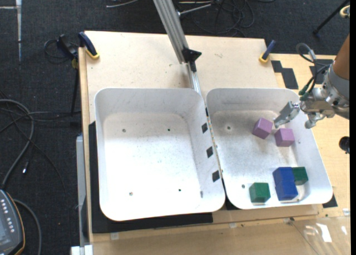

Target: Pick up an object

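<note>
Plainly, nothing is lifted yet: the gripper [300, 116] hangs over the right bin [236, 99] near its 2 o'clock corner, jaws spread and bare, so closing and raising remain. The nearest purple cube [284, 136] lies on the floor just at their 7 o'clock, outside the jaws, with a second purple cube [262, 128] farther toward 9 o'clock.

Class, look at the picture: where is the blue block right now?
The blue block sits in the right bin, near its front right corner, between two green blocks.
</note>
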